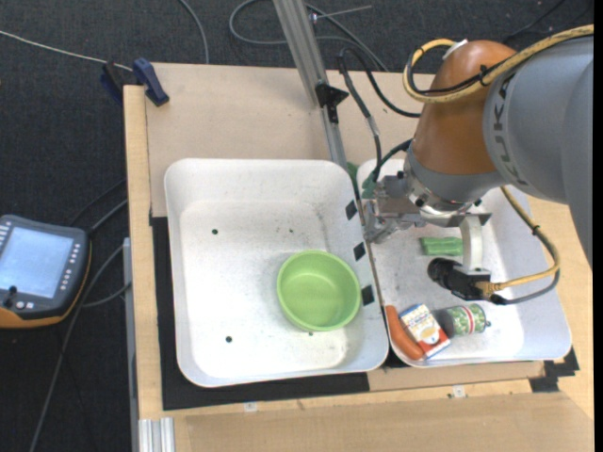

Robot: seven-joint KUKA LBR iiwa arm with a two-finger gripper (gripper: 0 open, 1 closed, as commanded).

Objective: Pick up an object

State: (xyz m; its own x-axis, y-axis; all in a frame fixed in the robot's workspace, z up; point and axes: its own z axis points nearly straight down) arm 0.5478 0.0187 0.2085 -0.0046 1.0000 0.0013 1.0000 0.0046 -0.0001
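Nearest in the right bin (551,323) are a small juice carton (423,328) lying on an orange carrot-like piece (399,340), with a green-labelled can (465,320) just right of them. Those look like the easiest picks: the carton is probably light and a bit squashy, so pinch across its narrow sides; the can looks stiff but round and slippery, so grab across its middle. The left bin (203,205) holds a green bowl (318,290). Farther back, the gripper (382,207) hangs over the right bin's left edge; can't tell its state, the wrist hides it.
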